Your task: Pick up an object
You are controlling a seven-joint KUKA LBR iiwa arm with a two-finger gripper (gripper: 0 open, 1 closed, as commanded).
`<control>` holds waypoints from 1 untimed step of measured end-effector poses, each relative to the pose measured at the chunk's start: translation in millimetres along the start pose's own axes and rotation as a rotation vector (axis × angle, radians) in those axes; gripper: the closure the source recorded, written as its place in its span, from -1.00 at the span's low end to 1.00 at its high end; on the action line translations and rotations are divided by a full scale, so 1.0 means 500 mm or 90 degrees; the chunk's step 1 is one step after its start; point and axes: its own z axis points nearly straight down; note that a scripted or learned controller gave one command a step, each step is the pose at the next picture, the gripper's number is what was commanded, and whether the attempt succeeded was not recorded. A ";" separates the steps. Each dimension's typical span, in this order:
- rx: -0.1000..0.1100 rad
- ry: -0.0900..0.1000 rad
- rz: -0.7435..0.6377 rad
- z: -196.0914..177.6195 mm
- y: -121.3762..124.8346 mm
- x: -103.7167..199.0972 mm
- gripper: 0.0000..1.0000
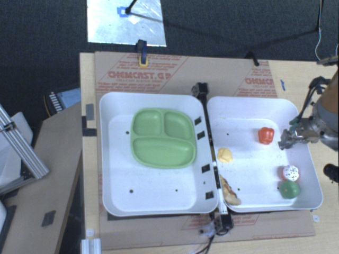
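Observation:
The right white bin (249, 107) holds several small objects. A red pepper-like piece (266, 135) lies toward its right side, a yellow piece (225, 155) near its left wall, a tan piece (230, 192) at the front left corner, a white speckled ball (290, 172) and a green ball (288, 189) at the front right. My gripper (286, 139) hangs at the bin's right edge, just right of the red piece, with nothing visible between its fingers.
The left white bin (114, 194) carries a green divided plate (162, 137). A black clip rail (207, 142) runs between the bins. Both bins rest on a cardboard sheet (175, 73). A metal frame (21, 152) stands at the left.

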 end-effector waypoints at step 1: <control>0.003 0.003 -0.004 0.003 0.031 0.121 1.00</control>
